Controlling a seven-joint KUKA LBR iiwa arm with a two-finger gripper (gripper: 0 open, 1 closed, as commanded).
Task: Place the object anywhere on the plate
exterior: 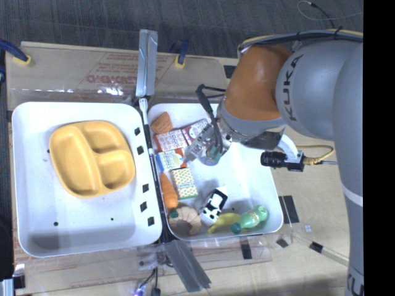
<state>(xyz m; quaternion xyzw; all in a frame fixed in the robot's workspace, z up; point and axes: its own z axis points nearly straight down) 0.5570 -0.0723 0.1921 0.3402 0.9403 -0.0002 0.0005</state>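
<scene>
Our gripper [207, 148] hangs over the right bin [262, 180], grasp unclear to us, well apart from the yellow plate [91, 158].

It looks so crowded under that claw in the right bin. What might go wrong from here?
The gripper hovers over tightly packed items, the red packet and checkered box among them, so it might pinch two or slip off. The yellow plate sits in the other bin, across the divider, so a loose hold could drop the object on the way.

Robot lab bench w/ KUKA arm [321, 91], taped cardboard [117, 69] (clamps [18, 55]), white bins [37, 227].
</scene>
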